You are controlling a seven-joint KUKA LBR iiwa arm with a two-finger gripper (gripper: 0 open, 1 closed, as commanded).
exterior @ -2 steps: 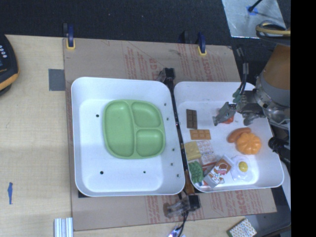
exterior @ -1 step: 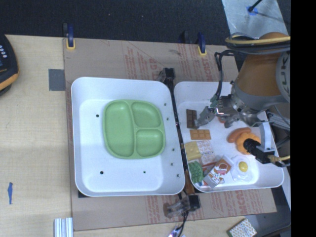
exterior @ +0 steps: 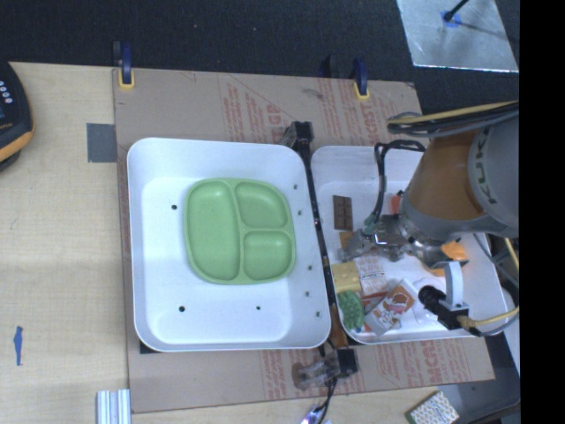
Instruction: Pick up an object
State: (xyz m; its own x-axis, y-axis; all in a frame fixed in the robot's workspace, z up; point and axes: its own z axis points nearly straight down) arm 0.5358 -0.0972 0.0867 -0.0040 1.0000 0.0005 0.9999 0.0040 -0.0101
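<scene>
Camera view puts the arm [exterior: 450, 184] in from your right, its orange band above the right bin [exterior: 353, 162], with the gripper [exterior: 378, 238] low inside that bin, near its middle. You cannot tell from this angle whether the gripper is spread or closed, and nothing can be seen held in it.

The things you could pick sit mostly in the right bin, crowded toward its left and near sides. A brown block [exterior: 342, 210] lies by the left wall, just up from the gripper. A yellow packet [exterior: 346, 278] lies just below the gripper, with a white card [exterior: 372, 281] touching it on the right. A green packet [exterior: 350, 308] lies at the near left corner, and a red-and-white packet [exterior: 394, 303] lies beside it. An orange piece [exterior: 454, 251] shows on the far side of the wrist.

The left bin [exterior: 141, 237] holds a green plate [exterior: 238, 230] with three sections, flat and roughly centred, well apart from the gripper. Both bins rest on a cardboard sheet [exterior: 221, 104].
</scene>
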